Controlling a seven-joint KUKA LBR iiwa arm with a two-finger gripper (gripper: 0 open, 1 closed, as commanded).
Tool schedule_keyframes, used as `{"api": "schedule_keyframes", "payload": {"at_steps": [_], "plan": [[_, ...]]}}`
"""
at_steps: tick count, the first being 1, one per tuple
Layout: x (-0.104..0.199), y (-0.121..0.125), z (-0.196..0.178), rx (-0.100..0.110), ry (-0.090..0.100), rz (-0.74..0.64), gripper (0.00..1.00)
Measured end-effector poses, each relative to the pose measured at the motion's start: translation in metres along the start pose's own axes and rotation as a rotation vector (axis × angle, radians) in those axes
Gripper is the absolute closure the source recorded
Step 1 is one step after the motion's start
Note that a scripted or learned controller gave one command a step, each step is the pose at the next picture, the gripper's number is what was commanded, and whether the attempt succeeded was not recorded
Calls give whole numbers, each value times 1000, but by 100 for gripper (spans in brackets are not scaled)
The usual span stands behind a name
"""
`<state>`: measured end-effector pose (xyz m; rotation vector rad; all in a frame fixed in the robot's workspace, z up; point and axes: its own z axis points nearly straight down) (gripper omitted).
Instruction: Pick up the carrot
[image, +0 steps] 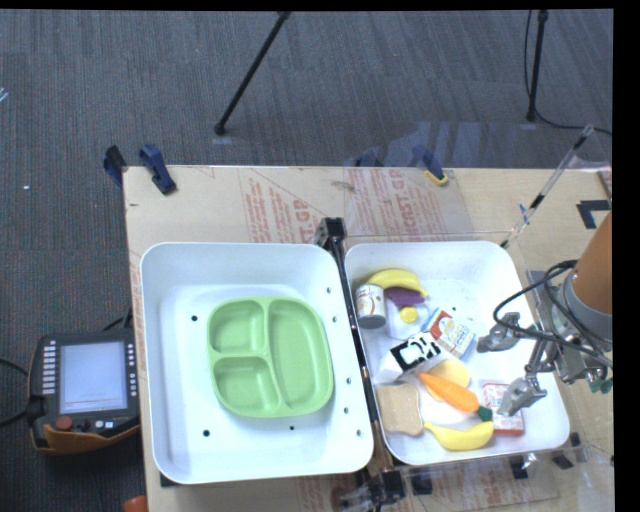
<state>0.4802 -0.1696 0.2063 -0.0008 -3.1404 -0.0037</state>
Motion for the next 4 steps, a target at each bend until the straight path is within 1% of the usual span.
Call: {"api": "schedule_keyframes", "payload": {"at_steps": [1,2,3,4], "plan": [[-5,7,114,4,-27,144,0],[-22,23,119,1,-1,478,0],[-23,26,110,1,0,470,100],[4,81,120,1,0,559,100]]}}
